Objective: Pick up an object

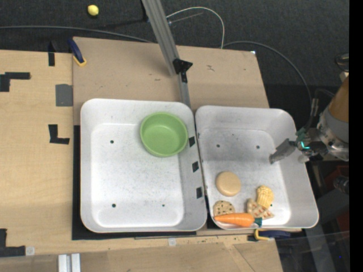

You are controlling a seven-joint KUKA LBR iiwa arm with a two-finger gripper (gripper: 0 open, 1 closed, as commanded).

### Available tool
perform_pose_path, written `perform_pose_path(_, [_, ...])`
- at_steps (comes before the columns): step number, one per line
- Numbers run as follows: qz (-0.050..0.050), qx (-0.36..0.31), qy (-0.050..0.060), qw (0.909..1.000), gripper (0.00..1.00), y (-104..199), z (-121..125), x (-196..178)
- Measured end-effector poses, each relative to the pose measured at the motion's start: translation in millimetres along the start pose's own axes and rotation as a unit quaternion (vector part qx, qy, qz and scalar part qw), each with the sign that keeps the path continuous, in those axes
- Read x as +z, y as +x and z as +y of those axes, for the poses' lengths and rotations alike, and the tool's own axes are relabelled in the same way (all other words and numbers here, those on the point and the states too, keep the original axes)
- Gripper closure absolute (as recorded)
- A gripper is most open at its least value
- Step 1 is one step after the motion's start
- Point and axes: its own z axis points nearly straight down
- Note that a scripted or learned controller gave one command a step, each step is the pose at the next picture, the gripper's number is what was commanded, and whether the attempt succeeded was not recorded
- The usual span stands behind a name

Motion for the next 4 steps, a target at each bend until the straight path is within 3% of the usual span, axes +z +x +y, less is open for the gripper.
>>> perform_pose_path(2, [0.001, 0.000, 0.003, 1.0000, 0.00, 4.7, -4.7, 118.5])
perform_pose_path(3, [0.001, 0.000, 0.001, 1.0000, 1.00, 5.0, -3.4, 105.9])
perform_pose_path(4, [-0.001, 0.000, -0.002, 1.0000, 1.00, 15.6, -5.1, 54.5])
